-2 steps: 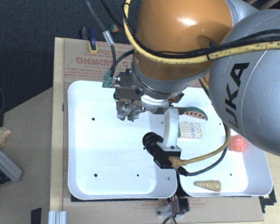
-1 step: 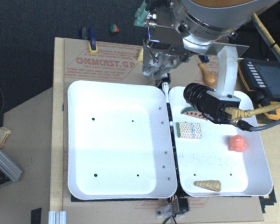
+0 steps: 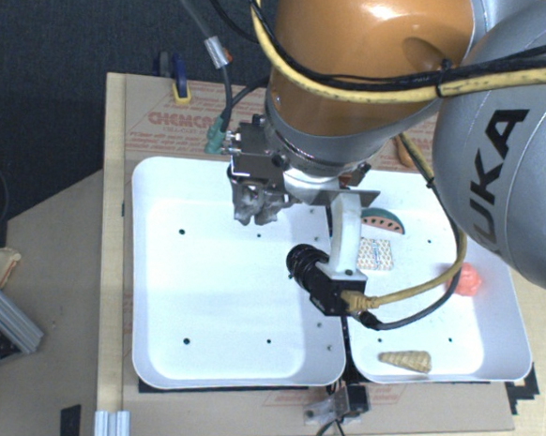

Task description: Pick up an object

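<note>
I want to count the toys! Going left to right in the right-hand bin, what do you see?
Watermelon slice toy and patterned square packet come first, too overlapped to rank → cone-shaped shell → pink ball.

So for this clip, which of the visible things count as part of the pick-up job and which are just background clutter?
Part of the job:
- watermelon slice
- patterned square
- pink ball
- beige cone
- gripper, over the left bin
- right bin, holding all four objects

Just lying about:
- blue and yellow clip on the board's far edge
- metal rail at far left
</note>
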`<state>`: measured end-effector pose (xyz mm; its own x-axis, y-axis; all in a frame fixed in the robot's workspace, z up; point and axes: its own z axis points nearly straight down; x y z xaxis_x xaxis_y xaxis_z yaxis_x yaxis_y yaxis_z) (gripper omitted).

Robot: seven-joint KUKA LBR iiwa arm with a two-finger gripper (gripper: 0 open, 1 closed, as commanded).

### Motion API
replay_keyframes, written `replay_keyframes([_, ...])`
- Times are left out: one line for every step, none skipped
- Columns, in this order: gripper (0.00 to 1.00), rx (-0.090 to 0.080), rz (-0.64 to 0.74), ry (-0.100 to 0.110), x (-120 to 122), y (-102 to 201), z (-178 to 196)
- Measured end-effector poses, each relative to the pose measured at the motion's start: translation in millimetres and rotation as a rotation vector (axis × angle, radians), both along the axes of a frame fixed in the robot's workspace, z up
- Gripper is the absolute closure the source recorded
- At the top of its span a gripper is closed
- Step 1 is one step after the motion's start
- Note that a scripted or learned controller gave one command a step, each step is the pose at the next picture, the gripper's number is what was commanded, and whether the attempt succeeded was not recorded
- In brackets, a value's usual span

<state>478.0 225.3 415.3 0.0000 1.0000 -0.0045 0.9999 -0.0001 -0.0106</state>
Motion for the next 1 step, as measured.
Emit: replay_keyframes([1.0,0.002,-0.001,-0.005,0.6,-0.8,-29.4])
